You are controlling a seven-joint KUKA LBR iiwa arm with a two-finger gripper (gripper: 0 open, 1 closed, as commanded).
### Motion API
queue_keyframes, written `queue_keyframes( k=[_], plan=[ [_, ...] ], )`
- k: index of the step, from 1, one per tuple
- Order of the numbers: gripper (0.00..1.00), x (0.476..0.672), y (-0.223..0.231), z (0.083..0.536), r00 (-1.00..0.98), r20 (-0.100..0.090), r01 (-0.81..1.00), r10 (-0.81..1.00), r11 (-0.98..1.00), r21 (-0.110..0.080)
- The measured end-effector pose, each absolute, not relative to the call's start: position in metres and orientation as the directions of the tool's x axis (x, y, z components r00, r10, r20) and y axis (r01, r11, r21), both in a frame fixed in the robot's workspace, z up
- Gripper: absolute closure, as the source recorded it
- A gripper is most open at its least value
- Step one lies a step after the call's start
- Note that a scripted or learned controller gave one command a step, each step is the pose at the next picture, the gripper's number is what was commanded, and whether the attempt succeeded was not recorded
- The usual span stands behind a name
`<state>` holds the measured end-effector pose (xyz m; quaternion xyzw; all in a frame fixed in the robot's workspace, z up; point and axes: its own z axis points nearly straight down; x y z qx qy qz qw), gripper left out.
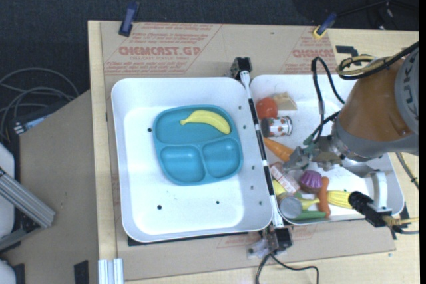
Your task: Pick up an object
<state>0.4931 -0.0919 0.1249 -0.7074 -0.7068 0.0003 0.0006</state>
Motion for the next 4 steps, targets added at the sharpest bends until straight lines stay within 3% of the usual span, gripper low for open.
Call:
queue_keyframes(
  k=[1, 3, 4],
  plan=[
    [0.0, 0.488, -0.1066, 0.0923, 0.01, -0.016, 0.999, 1.0, -0.01, 0.035],
    [0.0, 0.4865, -0.1119, 0.0904, 0.006, -0.011, 1.0, 1.0, -0.006, 0.029],
    [1.0, 0.4826, -0.11, 0.0971, 0.002, -0.006, 1.0, 1.0, -0.002, 0.014]
  ],
)
